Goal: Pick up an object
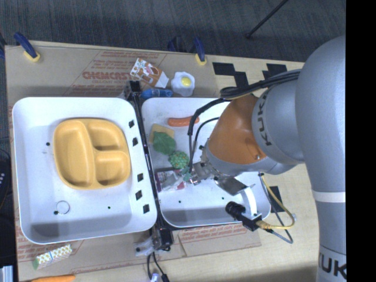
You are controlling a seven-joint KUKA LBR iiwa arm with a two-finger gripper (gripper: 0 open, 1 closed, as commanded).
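While the gripper (pixel 191 175) hangs low near the left wall of the right bin (pixel 200 219), beside the green broccoli-like toy (pixel 178 158) and a dark crumpled wrapper (pixel 167 181), I cannot tell its state. The objects lie crowded, so a grasp may slip or catch two things. "KUKA" (pixel 262 129) is readable on the arm, and faint red printing (pixel 106 75) on the worktop's far edge is unclear.
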